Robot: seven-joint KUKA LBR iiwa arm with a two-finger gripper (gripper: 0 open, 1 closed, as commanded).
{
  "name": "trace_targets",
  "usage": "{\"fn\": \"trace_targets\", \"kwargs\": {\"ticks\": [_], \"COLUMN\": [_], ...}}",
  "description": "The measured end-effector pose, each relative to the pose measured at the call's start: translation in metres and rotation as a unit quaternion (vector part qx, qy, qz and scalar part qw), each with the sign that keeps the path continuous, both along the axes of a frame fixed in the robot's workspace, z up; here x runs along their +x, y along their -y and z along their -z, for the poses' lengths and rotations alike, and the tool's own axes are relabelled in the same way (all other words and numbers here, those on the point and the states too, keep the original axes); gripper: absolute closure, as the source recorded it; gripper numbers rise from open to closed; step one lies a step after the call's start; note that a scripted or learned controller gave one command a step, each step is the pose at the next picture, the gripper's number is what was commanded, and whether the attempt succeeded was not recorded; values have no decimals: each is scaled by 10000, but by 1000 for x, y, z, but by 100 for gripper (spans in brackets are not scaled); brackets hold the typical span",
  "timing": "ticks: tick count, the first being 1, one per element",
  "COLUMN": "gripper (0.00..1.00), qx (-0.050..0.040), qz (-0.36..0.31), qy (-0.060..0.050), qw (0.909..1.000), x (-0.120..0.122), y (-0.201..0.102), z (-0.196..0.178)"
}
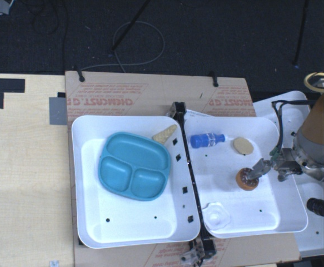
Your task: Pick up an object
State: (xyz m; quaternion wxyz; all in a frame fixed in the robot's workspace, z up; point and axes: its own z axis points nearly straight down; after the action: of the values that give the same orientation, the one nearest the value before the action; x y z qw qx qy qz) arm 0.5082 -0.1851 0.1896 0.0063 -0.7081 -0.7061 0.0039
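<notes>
2 shallow white bins side by side on a sheet of printed cardboard (150, 96), over a pale wood-grain desk (23, 177). Between them, a black divider strip (185, 166) running from top to bottom.

In the left bin (89, 216): a blue sectioned plate (134, 166), smooth plastic, rounded corners, 3 compartments, lying flat. Just beyond its upper right corner, a tan wedge (165, 134), pale and matte, pointing towards the divider.

In the right bin (289, 218): a small bottle (207, 140) on its side near the top left, blue cap and label, clear body. Beside it to the right, a flat oval beige disc (243, 146), apart from the bottle. Lower, near the right wall, a round brown object (247, 180), dark in the middle with an orange-brown rim. In the bottom left corner, a crumpled piece of clear plastic (215, 214), glossy and hard to make out against the white.

Reaching in from the right, over the bin's right rim, the grey metal gripper (255, 173), its tip right at the upper edge of the brown object, touching or nearly so. Fingers too small and overlapped to judge; cannot tell whether spread or pressed together, nor whether anything sits between them. Nothing crowding the brown object: bottle, disc and clear plastic all well apart from it.

Behind the desk, dark carpet with loose black cables (139, 38).
</notes>
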Motion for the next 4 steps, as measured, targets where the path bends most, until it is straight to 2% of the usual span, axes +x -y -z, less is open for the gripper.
{"fn": "trace_targets", "kwargs": {"ticks": [1,2,3,4], "gripper": [0,0,0,100], "qx": [-16,-1,-24,52], "qz": [-12,-15,-1,-20], "qy": [64,31,72,67], "qw": [10000,10000,10000,10000], "x": [3,1,2,4], "y": [0,-3,0,-6], "z": [-6,58,99,86]}}
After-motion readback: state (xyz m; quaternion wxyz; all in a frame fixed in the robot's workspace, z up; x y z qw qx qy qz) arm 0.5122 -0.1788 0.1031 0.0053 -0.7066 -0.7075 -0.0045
